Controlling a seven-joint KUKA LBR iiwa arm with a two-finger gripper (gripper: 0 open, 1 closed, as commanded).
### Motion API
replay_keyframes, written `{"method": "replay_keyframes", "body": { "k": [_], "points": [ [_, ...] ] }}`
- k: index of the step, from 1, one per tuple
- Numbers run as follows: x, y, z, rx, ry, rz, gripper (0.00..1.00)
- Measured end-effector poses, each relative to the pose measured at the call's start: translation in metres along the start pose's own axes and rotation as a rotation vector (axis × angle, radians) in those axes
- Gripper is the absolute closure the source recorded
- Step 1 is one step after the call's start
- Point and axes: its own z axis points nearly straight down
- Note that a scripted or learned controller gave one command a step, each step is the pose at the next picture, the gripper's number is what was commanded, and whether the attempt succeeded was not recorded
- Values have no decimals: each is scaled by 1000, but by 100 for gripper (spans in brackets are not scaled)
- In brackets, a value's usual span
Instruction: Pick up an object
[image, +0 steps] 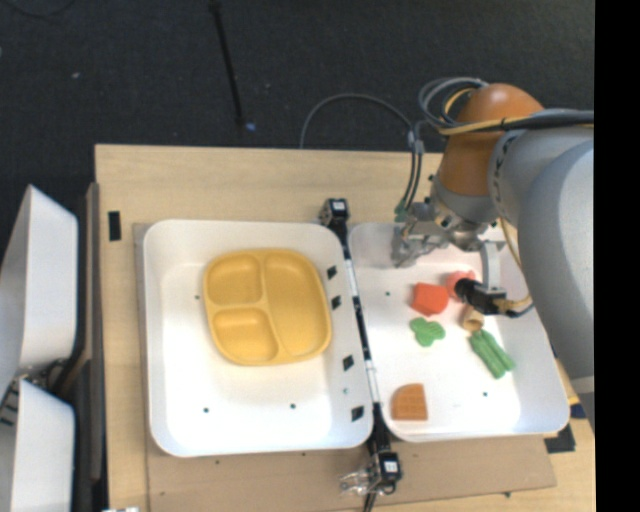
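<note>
No readable text anywhere in the frame

No letters, numbers, brand marks or signs can be made out on any surface: the yellow divided plate (267, 305) at centre left, the two white bins (170, 420), the wooden counter (200, 165), the small coloured items at centre right, and the grey arm (555, 200) at the upper right all appear plain. Small dark fittings along the bin edges are too small and blurred to show any marking.
</note>
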Motion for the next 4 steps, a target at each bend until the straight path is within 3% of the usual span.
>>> {"method": "replay_keyframes", "body": {
  "k": [3,4],
  "points": [
    [-8,0,-146,-1,2,-5,100],
    [38,-23,-152,4,3,-8,100]
  ]
}}
